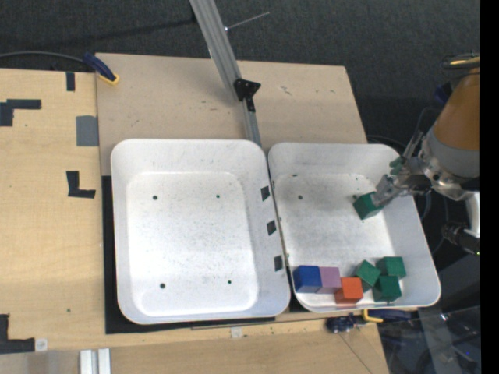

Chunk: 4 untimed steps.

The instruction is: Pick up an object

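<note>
Now | end effector (380,196) at right of frame, clenched on green block (364,206), raised over right bin (312,170) as if to clear its rim | other blocks (348,279) huddled in lower-right corner | left bin (125,209) beside it on desk (171,92)

No readable text, label, brand, number or sign is found anywhere in the camera view. The black marks on the wooden bench (47,209) are plain tape shapes, not letters, and the small black patches along the wall of the right bin (274,232) are too small for anything to be read.
</note>
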Tool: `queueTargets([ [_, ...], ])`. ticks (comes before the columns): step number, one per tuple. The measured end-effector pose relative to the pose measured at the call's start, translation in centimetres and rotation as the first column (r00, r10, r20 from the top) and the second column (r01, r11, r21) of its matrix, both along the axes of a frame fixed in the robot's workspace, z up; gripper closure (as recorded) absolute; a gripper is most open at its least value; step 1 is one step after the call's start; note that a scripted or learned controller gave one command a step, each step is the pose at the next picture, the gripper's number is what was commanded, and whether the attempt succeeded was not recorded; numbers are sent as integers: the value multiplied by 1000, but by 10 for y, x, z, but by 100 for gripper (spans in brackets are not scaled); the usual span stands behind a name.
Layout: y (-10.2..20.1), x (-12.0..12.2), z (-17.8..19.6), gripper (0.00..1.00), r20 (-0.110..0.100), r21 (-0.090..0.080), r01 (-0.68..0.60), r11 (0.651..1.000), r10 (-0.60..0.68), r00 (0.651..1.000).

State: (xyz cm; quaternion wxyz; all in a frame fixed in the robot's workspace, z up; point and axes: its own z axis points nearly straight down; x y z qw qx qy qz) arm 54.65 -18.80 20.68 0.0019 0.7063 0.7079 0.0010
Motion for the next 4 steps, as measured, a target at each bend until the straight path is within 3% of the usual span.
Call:
queueTargets([
  [1,0,1,48,100,0,0,0,1000,0,1000],
  [4,158,-7,14,100,-7,2,-4,1000,4,1000],
])
